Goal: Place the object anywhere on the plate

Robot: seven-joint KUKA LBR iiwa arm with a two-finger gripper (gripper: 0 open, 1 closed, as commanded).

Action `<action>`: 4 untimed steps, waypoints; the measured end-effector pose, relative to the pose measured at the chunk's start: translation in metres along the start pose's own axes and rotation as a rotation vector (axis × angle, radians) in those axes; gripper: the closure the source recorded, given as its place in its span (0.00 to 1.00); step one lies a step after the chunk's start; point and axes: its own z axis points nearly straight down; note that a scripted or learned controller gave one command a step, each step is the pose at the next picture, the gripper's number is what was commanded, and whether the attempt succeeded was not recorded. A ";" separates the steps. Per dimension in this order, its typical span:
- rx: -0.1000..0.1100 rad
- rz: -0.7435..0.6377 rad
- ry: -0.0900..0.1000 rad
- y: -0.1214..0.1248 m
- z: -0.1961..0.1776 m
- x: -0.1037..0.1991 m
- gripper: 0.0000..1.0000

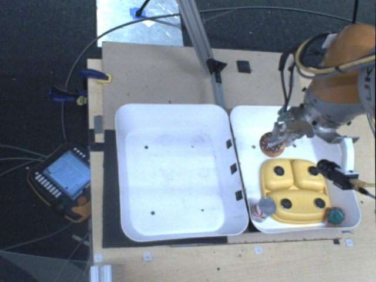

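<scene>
A yellow sectioned plate (295, 188) lies in the right bin (247, 128), towards its near side. A small round brown object (271, 145) rests on the bin floor just beyond the plate's far left corner. My gripper (282, 133) hangs right above that brown object, at its upper right edge, and hides part of it. From this height I cannot tell whether the gripper touches it. The arm with its orange band (346, 46) reaches in from the upper right.
A small grey-and-red item (264, 207) sits against the plate's near left corner, and a teal ball (335, 216) at its near right corner. The left bin (170, 169) stands alongside. A grey pole (197, 28) slants across the bench behind the bins.
</scene>
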 end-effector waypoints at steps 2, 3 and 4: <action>0.002 0.001 0.000 0.038 0.008 0.099 1.00; 0.000 0.002 0.001 0.053 0.006 0.145 1.00; 0.003 0.003 0.000 0.064 0.027 0.190 1.00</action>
